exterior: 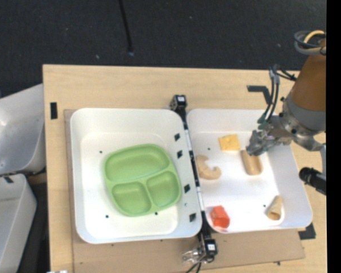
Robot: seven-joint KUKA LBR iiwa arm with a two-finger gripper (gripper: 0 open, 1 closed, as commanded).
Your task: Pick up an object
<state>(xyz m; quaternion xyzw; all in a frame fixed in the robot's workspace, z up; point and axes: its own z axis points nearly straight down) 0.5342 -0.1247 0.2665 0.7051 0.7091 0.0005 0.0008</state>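
Observation:
The right bin (284, 124) holds several small items. A yellow cheese-like block (229, 143) lies near its middle, a tan curved piece (207, 169) to its left side, a red block (219, 217) at the front left, and a tan cone-like piece (274, 207) at the front right. A tan cylinder (251, 164) lies right of centre. My gripper (257, 147) hangs directly over the cylinder's far end, very close to it; the cylinder still rests on the bin floor.
The left bin (85, 152) contains a green three-compartment plate (142, 178). A black clip divider (188, 152) runs between the two bins. The grey arm with its orange band (310, 90) enters from the right above the bench.

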